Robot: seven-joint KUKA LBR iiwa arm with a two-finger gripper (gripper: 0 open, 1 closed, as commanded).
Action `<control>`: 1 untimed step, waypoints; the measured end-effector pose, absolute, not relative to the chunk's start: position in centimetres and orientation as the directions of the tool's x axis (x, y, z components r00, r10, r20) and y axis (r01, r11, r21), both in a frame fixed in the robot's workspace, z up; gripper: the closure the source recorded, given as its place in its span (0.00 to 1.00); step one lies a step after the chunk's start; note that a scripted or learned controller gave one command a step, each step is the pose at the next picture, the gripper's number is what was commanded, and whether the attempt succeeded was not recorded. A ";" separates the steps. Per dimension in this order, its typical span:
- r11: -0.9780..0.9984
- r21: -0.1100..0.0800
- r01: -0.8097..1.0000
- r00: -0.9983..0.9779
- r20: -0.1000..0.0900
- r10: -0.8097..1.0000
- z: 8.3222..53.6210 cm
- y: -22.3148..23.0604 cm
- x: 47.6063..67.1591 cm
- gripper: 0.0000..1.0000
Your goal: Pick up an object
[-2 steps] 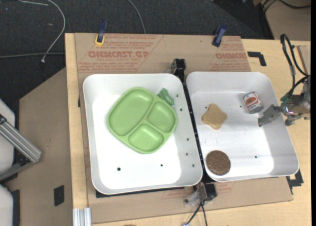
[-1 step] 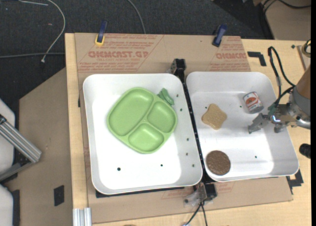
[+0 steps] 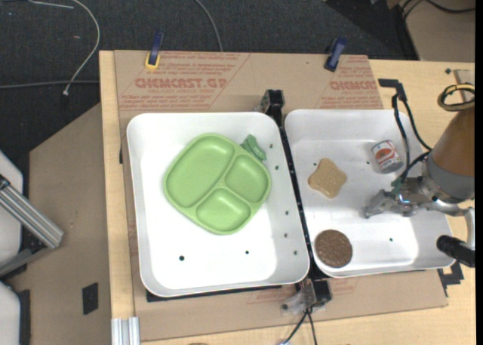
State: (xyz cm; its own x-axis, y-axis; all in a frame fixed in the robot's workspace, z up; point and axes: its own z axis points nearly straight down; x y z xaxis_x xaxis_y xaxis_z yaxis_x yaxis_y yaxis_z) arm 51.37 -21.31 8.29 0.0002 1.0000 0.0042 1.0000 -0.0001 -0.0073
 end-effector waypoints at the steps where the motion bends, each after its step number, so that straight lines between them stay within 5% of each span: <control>1: 0.000 -0.002 1.000 0.000 0.002 1.000 8.5 -21.3 51.4 0.00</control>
State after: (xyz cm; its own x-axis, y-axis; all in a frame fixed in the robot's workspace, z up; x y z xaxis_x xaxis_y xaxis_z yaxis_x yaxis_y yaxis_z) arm 51.39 -21.30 8.51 0.0002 1.0000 0.0021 1.0000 -0.0002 -0.0020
